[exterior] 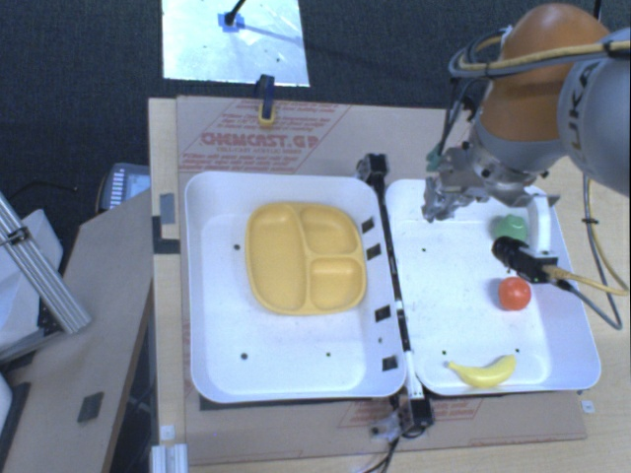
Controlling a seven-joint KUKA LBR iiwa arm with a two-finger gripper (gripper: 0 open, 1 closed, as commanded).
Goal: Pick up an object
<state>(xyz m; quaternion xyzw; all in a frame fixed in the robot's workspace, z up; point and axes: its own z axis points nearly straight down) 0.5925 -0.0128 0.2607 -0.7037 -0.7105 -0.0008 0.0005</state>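
- Nearest, in the right bin [567,358]: banana [484,371] by the front rim, loose, easy pickings.
- Further back: red ball [514,293], then green object [511,228], half hidden under the arm.
- Furthest: gripper [440,202] over bare floor, grasping nothing; spread or pressed, cannot tell.

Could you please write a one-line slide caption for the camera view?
Gripper hovers over the right bin holding a banana, tomato and green object; yellow tray in left bin.
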